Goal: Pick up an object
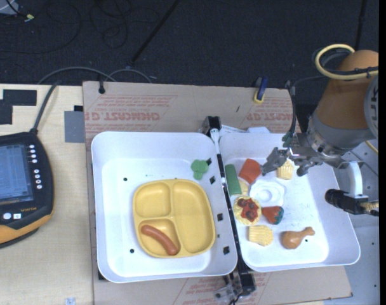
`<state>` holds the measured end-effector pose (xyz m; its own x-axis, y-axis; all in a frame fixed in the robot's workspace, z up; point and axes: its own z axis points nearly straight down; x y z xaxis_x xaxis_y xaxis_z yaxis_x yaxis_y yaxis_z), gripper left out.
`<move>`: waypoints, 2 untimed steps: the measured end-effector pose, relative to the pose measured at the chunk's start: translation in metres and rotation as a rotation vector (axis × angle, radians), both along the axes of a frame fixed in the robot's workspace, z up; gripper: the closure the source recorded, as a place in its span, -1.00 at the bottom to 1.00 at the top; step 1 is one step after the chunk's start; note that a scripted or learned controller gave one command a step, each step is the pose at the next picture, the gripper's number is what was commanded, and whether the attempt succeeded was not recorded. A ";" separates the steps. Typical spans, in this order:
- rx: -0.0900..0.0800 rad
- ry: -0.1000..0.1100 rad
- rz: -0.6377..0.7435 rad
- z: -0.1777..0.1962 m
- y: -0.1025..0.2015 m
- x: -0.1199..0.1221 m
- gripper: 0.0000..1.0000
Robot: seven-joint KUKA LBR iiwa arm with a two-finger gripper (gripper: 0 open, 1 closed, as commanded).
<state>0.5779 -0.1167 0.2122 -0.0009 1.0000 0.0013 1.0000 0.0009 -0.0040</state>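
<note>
My gripper [286, 165] hangs over the back of the right bin [336, 234], its fingers spread and open. A small yellow toy food piece [285, 169] lies between the fingertips, and I cannot tell whether they touch it. Close by in that bin are an orange-red piece [249, 170], a green cucumber [232, 178], a white fried egg [268, 193], a pizza slice [247, 210], a red and teal fruit [273, 215], a yellow waffle piece [260, 235] and a brown drumstick [297, 237].
The left bin [117, 170] holds a yellow divided plate [152, 199] with a sausage [159, 239] in its front compartment, and a small green item [199, 167] at the back. A teach pendant [15, 183] lies to the bench's left. A black divider [221, 196] separates the bins.
</note>
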 end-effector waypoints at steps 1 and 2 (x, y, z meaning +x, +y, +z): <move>-0.001 -0.016 0.003 0.149 0.030 -0.051 -1.00; -0.002 -0.019 0.003 0.335 0.058 -0.097 -1.00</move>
<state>0.4813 -0.0589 0.5476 -0.0042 1.0000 -0.0002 0.9999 0.0042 0.0154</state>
